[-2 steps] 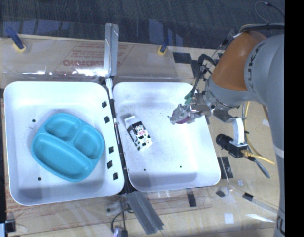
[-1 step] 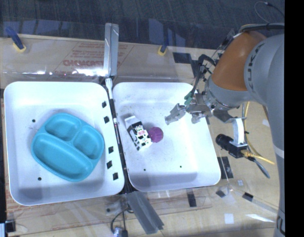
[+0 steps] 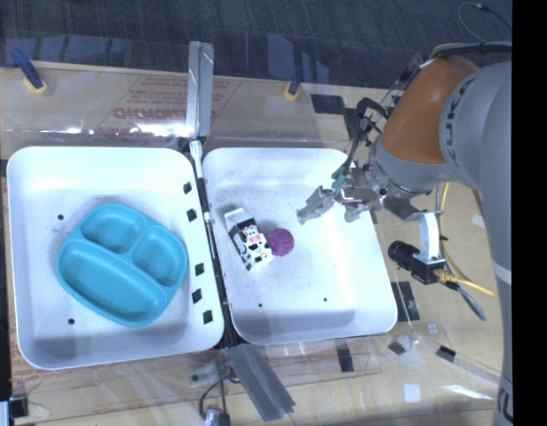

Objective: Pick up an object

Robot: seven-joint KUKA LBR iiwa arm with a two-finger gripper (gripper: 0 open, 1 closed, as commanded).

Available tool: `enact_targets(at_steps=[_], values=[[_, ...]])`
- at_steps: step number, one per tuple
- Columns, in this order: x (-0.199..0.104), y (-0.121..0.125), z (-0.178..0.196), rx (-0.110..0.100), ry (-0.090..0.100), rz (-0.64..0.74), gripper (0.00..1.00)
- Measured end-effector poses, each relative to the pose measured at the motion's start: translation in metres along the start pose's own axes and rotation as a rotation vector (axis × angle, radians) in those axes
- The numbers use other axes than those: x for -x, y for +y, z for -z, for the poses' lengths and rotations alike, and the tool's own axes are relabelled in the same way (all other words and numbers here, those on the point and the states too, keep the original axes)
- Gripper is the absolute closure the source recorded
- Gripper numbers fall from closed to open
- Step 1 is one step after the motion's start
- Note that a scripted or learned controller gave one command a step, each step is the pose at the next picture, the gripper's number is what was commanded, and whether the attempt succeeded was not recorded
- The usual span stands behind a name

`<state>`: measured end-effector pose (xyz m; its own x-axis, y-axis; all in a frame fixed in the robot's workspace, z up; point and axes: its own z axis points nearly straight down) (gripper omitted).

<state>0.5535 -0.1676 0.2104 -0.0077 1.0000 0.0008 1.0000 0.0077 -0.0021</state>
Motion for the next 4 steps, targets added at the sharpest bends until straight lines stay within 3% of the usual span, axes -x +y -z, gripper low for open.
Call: enact_targets(at_steps=[4], values=[[0.0000,0.0000,0.0000,0.000,0.000,0.000,0.00]])
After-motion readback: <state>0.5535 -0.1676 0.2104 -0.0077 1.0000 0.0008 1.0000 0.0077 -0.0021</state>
